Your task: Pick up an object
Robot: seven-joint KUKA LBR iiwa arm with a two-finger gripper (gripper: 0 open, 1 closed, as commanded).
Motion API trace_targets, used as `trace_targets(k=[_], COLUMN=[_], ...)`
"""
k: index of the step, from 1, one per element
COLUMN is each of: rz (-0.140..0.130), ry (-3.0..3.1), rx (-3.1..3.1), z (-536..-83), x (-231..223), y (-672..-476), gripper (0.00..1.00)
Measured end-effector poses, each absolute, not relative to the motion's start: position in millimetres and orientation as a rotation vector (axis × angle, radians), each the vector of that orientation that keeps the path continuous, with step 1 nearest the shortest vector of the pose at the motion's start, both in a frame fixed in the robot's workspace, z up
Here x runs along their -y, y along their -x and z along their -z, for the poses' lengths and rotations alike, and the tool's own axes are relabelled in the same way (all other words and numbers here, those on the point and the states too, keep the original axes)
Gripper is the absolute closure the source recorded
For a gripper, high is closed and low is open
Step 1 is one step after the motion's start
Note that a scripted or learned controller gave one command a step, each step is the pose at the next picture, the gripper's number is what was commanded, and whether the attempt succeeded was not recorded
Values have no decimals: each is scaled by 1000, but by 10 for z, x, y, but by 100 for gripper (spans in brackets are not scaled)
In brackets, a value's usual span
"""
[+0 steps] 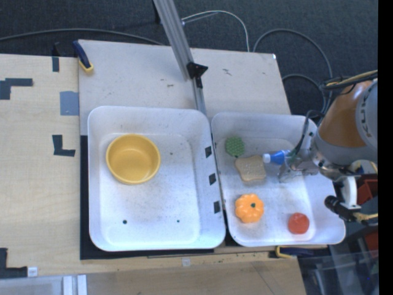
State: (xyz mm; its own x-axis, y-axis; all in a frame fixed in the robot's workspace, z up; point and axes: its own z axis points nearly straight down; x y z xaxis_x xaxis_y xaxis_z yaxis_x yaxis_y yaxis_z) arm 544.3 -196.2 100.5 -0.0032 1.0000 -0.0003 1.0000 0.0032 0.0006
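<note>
My gripper (286, 171) hangs low in the right bin (270, 123), near its right wall. A small blue and white object (277, 157) lies right at the gripper's upper left, touching it or nearly so. A tan, bread-like block (250, 169) rests just left of the gripper. A green round piece (234, 145) lies above the block. An orange pumpkin (249, 208) and a red tomato (298, 224) sit near the bin's front.
The left bin (98, 165) holds a yellow bowl (132, 158) at its left side. A slanted metal pole (178, 35) comes down to the gap between the bins. Cables trail over the dark floor behind the bench.
</note>
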Motion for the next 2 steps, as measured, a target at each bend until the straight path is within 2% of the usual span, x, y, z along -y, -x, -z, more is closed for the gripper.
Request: trace_targets(k=[1,2], rz=[-1,-4], ry=[-2219,-2215], rx=[-2221,-2220], z=[-1430,-2060], x=[1970,1937], y=[-5420,-5442], gripper=[100,100])
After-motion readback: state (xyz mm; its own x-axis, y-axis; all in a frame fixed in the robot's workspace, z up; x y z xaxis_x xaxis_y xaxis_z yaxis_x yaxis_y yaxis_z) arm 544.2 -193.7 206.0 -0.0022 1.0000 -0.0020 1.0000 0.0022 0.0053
